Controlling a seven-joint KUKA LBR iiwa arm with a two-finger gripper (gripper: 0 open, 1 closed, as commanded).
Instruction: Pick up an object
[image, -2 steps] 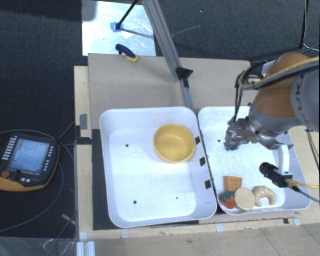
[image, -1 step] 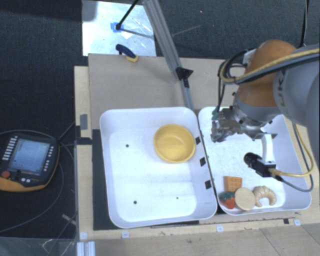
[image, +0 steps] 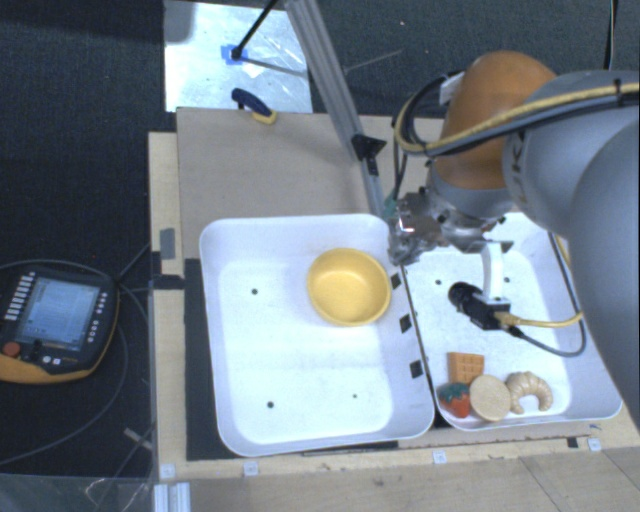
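Clustered toward the camera from the gripper (image: 405, 238), well apart from it, lie a round pale biscuit (image: 490, 397), curved croissant (image: 530, 390), square orange cracker (image: 465, 366) and a small red-and-green piece (image: 457, 401). A smooth yellow bowl (image: 348, 287) sits just left of the gripper. Whether the gripper is open or closed cannot be told.

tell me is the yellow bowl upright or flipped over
Upright: the yellow bowl sits in the white bin with its rim and hollow facing up, nothing inside.

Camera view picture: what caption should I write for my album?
Grey robot arm over the right bin; yellow bowl in the left bin.
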